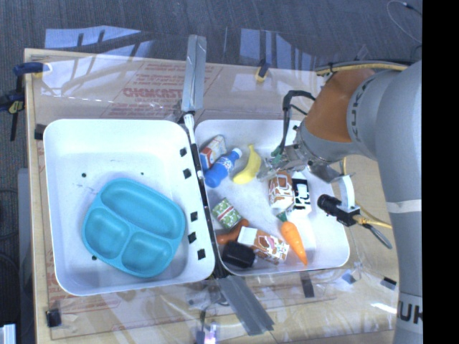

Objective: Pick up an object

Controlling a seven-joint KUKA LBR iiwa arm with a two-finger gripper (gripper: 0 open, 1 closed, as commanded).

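Observation:
The right bin (326,253) holds several small items: a blue bottle (223,168), a yellow banana (249,165), a red and white carton (213,149), a green box (226,212), an orange carrot (293,241), a brown and white carton (272,246) and a black block (239,256). My gripper (284,169) hangs low over the bin's middle right, just above a small brown and white carton (280,191) and to the right of the banana. A white tag with black marks (300,194) lies beside that carton.
The left bin (64,149) holds a blue divided plate (134,226). A metal divider bar (192,77) runs between the bins at the back. The grey arm (387,120) with its orange band covers the right bin's far right corner.

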